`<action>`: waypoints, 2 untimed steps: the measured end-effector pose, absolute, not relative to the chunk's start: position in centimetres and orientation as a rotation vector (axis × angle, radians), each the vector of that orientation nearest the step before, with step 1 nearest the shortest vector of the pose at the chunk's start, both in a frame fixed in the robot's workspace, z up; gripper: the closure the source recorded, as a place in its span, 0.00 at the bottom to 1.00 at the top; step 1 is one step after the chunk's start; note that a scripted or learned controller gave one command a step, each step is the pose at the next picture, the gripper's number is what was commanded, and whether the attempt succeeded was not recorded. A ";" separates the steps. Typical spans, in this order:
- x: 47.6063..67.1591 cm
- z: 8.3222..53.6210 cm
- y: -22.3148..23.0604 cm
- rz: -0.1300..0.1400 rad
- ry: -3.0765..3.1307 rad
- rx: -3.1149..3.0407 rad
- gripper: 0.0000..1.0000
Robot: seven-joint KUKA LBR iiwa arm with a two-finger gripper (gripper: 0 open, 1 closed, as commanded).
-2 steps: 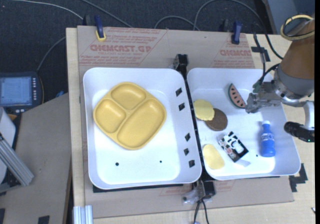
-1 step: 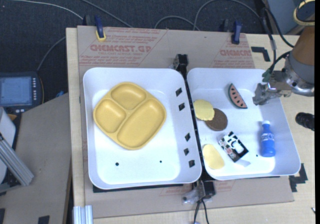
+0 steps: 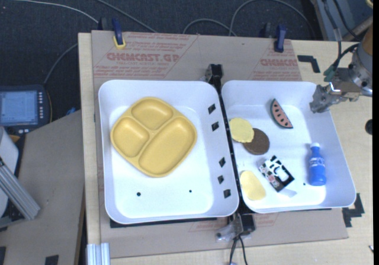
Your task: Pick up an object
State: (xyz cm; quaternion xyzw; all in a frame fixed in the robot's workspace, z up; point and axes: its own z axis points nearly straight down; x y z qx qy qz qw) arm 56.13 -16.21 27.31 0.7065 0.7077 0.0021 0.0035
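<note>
The right bin [image 3: 337, 157] holds a watermelon slice [image 3: 282, 114], a yellow round piece [image 3: 241, 129] overlapping a brown cookie [image 3: 257, 142], a black-and-white packet [image 3: 276, 173], a blue bottle [image 3: 317, 165] lying flat, and a pale yellow piece [image 3: 253, 185]. My gripper [image 3: 323, 101] hangs over the bin's far right rim, right of the watermelon slice and well above the bottle. I see nothing held in it.
The left bin [image 3: 118, 198] carries a yellow divided plate [image 3: 154, 136]. A black divider with clips [image 3: 218, 139] runs between the bins. Blue clamps [image 3: 118, 37] hold the cardboard base at the back. A small screen [image 3: 21, 105] stands at the left.
</note>
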 end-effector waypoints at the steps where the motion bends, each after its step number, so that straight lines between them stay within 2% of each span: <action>1: 55.2 25.6 -10.9 0.001 2.231 2.219 1.00; 2: 53.9 25.6 -6.6 0.000 2.231 2.218 1.00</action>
